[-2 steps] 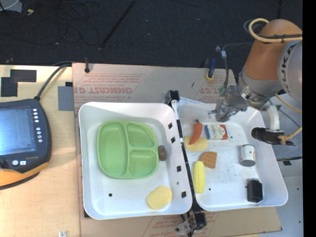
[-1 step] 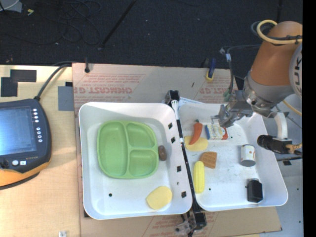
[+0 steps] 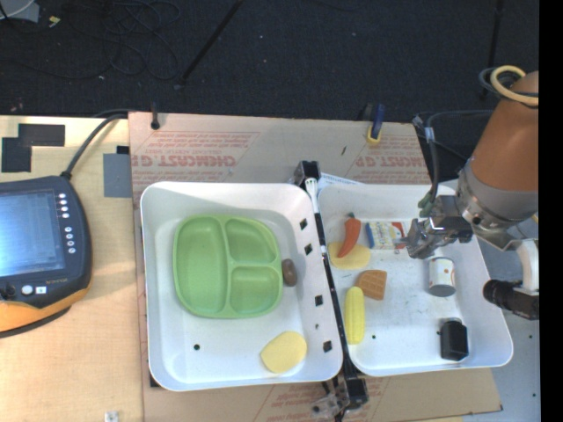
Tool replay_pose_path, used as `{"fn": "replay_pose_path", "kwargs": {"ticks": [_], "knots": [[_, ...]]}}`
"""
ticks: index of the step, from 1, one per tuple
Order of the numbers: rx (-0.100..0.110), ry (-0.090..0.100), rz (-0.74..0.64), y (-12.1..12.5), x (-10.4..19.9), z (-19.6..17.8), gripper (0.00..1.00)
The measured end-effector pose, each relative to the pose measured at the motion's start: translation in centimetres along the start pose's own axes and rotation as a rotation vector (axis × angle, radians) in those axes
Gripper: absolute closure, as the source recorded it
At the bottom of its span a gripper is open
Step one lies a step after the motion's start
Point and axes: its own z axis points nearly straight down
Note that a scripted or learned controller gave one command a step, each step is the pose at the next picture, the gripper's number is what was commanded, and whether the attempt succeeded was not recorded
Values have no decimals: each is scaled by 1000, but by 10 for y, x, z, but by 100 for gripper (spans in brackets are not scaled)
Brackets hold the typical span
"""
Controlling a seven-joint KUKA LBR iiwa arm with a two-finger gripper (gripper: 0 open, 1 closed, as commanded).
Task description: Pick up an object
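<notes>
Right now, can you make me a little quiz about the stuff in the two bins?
1. True or false: the green tray lies in the left bin.
2. Which is nearest the gripper? A) white can B) corn C) black block
3. Fill in: beside the tray's right edge sits a small ____ ball.

Key: 1 true. 2 A. 3 brown.
</notes>
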Motion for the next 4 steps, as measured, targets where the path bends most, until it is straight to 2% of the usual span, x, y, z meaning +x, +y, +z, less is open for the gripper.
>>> {"fn": "replay_pose_path", "kwargs": {"ticks": [1, 2, 3, 4], "knots": [[2, 0, -1, 8, -1, 17, 100], [-1, -1, -4, 66, 2, 55, 100], [-4, -2, 0, 13, -19, 0, 100], [1, 0, -1, -25, -17, 6, 100]]}}
